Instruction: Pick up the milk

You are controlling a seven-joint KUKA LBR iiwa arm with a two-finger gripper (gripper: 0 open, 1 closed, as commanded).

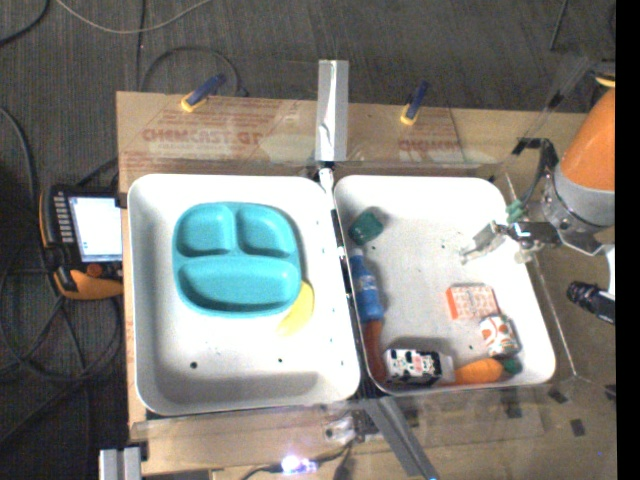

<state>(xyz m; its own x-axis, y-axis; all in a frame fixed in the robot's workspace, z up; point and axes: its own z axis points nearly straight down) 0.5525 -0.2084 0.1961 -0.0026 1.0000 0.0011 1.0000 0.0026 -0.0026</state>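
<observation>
Brown counter (150,118) carrying two white bins side by side: right bin (430,193) just under the fingers (485,240), left bin (150,368) well away (both rims touching along the middle).

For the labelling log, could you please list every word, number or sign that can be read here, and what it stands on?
Red print on the board behind the bins: mirrored and blurred, unreadable.
Black-and-white milk carton: markings, no readable text.
Orange-and-white packet: print too small.
Red-and-white carton: print too blurred.
Handheld screen: lit, unreadable.
</observation>
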